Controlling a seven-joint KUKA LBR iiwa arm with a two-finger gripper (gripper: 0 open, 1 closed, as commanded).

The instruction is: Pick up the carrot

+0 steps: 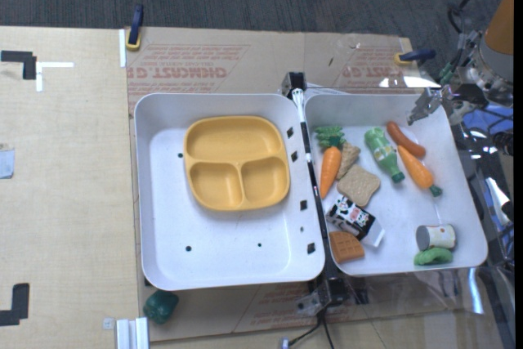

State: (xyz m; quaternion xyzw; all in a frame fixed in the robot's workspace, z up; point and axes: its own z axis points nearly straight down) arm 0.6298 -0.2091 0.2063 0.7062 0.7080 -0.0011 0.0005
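Starting at the left: bare wooden bench [57, 217] with a few black marks, then a sheet of cardboard [212, 65] under both bins, held at the far edge by a blue-and-yellow clamp [135, 27]. A dark green object [161, 305] sits on the bench just off the left bin's near left corner. Left bin [163, 249] holds a yellow divided plate [237, 162], three sections, lying flat toward the far side. Right bin [392, 253] holds the clutter. Carrot [329, 167] with green top lies by the bin's left wall, just right of the divider, tip pointing toward the near side; it touches a slice of bread [359, 185]. Below that, a small black-and-white carton [353, 217] and an orange cracker [346, 247] at the near left corner. Mid-bin: green bottle [382, 153], a sausage [406, 140], and a second carrot [418, 170] lying diagonally next to them. Near right corner: a small grey can [435, 237] on its side and a green pickle [432, 257]. Gripper [429, 104] hangs over the right bin's far right corner, arm [498, 53] coming in from the right edge, tilted down toward the left; it is well apart from both carrots, nothing in it. Can't tell whether the fingers are apart or together, too small and cluttered there.
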